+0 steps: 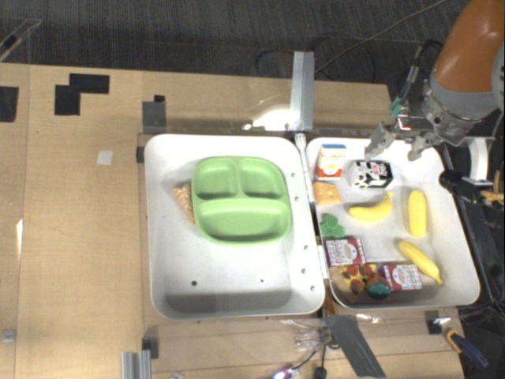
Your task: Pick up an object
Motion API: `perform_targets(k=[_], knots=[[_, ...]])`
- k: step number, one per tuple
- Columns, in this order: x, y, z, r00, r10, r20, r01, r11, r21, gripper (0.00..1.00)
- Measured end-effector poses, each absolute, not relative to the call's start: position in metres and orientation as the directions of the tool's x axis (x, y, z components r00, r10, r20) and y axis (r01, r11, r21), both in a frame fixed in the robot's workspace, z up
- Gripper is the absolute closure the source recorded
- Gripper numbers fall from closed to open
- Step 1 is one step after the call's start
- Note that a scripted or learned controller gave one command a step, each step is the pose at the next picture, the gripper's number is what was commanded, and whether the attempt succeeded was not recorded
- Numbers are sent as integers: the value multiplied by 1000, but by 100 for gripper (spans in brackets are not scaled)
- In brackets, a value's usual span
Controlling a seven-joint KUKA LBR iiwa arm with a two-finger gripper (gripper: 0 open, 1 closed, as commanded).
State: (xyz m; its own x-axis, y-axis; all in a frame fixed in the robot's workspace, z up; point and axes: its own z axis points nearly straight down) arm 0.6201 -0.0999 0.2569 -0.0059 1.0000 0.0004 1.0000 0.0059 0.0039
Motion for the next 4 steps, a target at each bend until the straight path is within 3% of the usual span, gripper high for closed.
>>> perform_targets(k=[1,2,3,4], knots=[[574,-84,140,-18,1000,1,1000,18,3,0],[573,-100,99,36,999,-5,999,-36,32,0],[577,-97,113,34,999,-2,999,-34,42,100],[577,-97,113,34,999,-2,999,-34,42,0]])
